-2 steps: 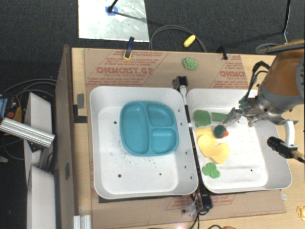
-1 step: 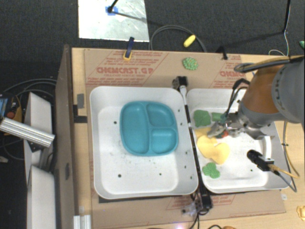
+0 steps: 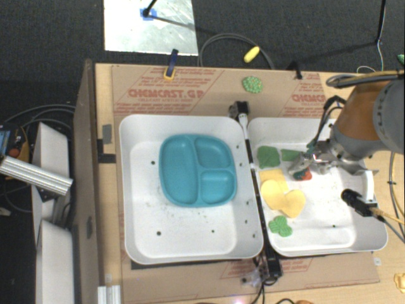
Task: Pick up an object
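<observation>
Teal divided plate (image 3: 197,170) lies alone in the left bin (image 3: 142,233). Right bin (image 3: 361,236), from its left wall: green leaf-like pieces (image 3: 268,155), two yellow pieces (image 3: 282,197) touching each other, a small green floret (image 3: 280,227) below them. Gripper (image 3: 304,167) low over the bin floor near a small red item (image 3: 307,176); whether it is released or clenched cannot be told. Advice: centre squarely over one piece, clear of its neighbours, before closing.
</observation>
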`<state>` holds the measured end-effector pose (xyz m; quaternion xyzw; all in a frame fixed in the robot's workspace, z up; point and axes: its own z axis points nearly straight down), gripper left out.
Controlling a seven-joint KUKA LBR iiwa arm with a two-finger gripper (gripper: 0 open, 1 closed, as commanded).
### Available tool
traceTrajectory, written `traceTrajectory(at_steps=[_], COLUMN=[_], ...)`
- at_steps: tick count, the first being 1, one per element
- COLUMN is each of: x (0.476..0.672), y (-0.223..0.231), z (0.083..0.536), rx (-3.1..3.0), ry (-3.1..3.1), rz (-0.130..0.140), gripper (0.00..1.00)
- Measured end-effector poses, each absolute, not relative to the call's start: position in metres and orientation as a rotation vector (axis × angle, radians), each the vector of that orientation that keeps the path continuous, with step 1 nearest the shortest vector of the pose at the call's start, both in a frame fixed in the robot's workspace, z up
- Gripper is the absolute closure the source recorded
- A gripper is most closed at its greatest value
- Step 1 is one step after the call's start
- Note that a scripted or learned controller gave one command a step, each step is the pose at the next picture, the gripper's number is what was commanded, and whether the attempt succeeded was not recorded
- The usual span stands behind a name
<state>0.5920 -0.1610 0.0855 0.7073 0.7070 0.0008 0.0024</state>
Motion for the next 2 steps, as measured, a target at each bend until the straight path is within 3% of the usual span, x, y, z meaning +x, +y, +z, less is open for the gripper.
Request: traceTrajectory(at_steps=[1,2], x=[0.593,0.560], y=[-0.159,-0.062], z=[0.096,0.189], rx=[2.216,2.208], ry=[2.219,2.233], rz=[0.007,0.008], gripper=[1.00,1.00])
